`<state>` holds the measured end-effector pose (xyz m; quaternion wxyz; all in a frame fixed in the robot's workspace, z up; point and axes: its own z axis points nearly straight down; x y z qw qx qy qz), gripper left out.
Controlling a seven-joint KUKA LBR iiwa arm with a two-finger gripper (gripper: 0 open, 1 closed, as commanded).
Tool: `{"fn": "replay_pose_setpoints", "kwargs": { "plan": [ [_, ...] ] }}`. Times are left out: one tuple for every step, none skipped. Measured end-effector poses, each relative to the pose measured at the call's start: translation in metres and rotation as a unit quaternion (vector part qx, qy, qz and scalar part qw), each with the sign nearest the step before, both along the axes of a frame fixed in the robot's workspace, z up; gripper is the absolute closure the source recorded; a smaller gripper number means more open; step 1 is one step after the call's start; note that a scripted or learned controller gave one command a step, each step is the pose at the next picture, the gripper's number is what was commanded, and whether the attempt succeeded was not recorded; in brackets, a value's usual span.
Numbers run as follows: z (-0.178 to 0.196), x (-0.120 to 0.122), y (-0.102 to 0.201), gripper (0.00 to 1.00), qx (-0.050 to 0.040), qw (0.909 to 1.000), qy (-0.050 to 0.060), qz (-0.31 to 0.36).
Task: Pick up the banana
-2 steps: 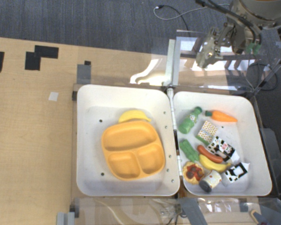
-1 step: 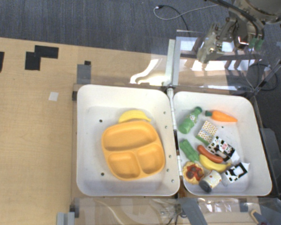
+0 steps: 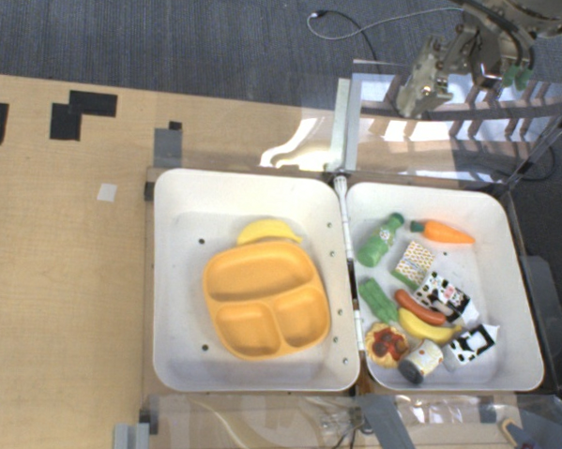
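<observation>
The banana (image 3: 424, 326) is yellow and lies in the lower middle of the right bin (image 3: 518, 278), just below a red sausage (image 3: 419, 306) and above a grey-white can (image 3: 421, 360). My gripper (image 3: 418, 88) hangs high beyond the far edge of the right bin, well away from the banana, pointing down and left. Nothing is seen between its fingers.
The left bin (image 3: 174, 288) holds an orange divided tray (image 3: 264, 299) and a yellow piece (image 3: 267, 230) behind it. In the right bin lie a carrot (image 3: 445, 233), a green bottle (image 3: 381, 238), a green pickle (image 3: 376, 298), a pizza slice (image 3: 386, 342) and black-and-white patterned boxes (image 3: 443, 294).
</observation>
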<state>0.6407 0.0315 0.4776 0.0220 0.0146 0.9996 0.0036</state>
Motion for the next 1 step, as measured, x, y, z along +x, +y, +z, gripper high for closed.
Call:
{"fn": "replay_pose_setpoints", "kwargs": {
  "plan": [
    [0.0137,0.0012,0.0011,1.0,0.0009,1.0,-0.006,0.0]
  ]
}}
